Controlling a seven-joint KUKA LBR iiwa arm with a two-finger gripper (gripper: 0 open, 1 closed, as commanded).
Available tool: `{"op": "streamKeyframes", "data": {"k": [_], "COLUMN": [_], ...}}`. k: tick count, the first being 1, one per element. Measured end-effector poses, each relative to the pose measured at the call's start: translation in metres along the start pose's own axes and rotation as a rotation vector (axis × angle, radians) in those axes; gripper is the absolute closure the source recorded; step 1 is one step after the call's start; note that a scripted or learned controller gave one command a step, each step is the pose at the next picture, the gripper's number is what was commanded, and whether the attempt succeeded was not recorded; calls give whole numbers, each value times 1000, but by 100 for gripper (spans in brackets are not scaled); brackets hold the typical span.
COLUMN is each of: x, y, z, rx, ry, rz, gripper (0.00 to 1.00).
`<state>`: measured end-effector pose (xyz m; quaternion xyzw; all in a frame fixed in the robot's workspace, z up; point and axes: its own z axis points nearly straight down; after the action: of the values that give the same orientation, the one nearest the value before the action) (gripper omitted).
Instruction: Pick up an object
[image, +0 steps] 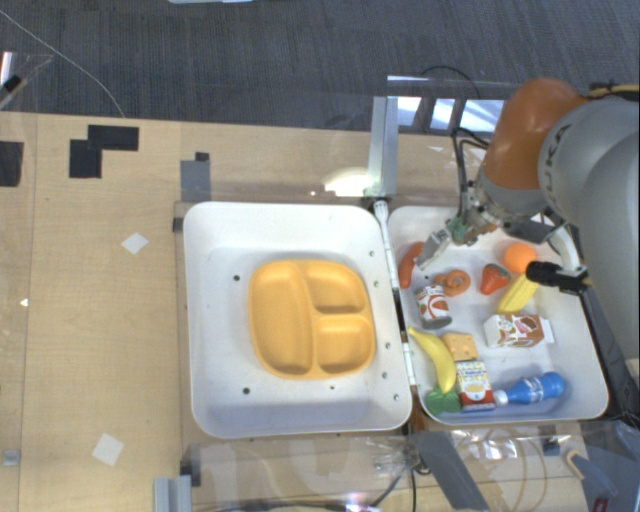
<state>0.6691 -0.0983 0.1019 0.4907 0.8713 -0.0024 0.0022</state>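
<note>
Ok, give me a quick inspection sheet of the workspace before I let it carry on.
Surface: wooden bench bearing two white bins.
Job's things: right bin holds toy food: banana, blue bottle, orange, strawberry, small cartons.
Clutter: yellow divided tray in left bin.
Grippers: gripper over the right bin's upper left, nothing seen between the fingers.
Cables: black cable by the wrist.
Surroundings: dark carpet beyond the bench.

Glossy yellow plastic divided tray (310, 317) inside smooth white plastic left bin (215, 385); beyond that bin, matt light wood benchtop (90, 330), brushed metal upright post (384, 145)
</note>
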Motion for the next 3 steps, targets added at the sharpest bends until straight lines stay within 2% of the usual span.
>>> {"op": "streamKeyframes", "data": {"k": [1, 2, 3], "x": [-1, -13, -13], "y": [-2, -12, -10], "z": [3, 10, -1], "rx": [-6, -7, -11], "ry": [3, 4, -1], "rz": [115, 406, 400], "gripper": [0, 0, 100]}}
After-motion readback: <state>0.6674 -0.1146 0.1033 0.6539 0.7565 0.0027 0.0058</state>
